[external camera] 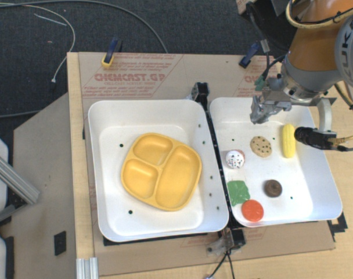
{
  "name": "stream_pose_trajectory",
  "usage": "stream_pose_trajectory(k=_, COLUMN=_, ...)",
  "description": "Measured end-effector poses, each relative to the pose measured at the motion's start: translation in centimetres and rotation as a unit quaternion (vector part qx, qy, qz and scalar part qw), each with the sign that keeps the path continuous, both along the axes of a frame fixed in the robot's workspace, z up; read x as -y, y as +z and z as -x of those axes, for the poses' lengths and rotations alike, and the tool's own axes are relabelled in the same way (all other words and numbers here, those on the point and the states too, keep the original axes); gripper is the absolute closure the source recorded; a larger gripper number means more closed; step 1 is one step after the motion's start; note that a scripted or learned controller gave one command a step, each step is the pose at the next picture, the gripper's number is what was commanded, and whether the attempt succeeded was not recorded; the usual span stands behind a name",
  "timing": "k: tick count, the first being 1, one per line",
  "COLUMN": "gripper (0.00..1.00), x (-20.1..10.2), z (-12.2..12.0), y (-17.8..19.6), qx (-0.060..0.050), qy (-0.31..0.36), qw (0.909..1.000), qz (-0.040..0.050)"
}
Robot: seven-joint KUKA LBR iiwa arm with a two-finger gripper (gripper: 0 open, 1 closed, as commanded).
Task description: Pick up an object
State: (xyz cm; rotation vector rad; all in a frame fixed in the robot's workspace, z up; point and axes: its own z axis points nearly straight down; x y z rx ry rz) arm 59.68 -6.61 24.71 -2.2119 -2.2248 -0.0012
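Overhead, the gripper (261, 116) hovers near the right bin's (321, 205) far edge, finger state unclear, above the cookie (260, 146).

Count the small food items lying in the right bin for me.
6: speckled tan cookie, yellow corn cob, white sprinkled cupcake, brown chocolate donut, green leafy piece, red tomato. Arm may hide more.

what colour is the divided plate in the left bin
Yellow; the divided plate shows clearly in the camera view.

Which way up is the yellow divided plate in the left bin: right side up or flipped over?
Right side up. The yellow divided plate shows its three hollow compartments and raised dividers facing the camera.
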Motion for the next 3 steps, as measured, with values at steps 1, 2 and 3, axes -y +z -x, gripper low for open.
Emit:
stream_pose_trajectory(k=1, gripper=1.0, x=-4.1, z=2.1, y=-1.2, qx=-0.001, qy=-0.001, qw=1.0, qz=0.0004)
stream_pose_trajectory(k=2, gripper=1.0, x=-8.9, z=3.9, y=-0.5, qx=-0.001, qy=0.0, qw=1.0, qz=0.0001)
stream_pose_trajectory(k=3, gripper=1.0, x=-13.3, z=6.1, y=-2.2, qx=-0.002, qy=0.0, qw=1.0, qz=0.0004)
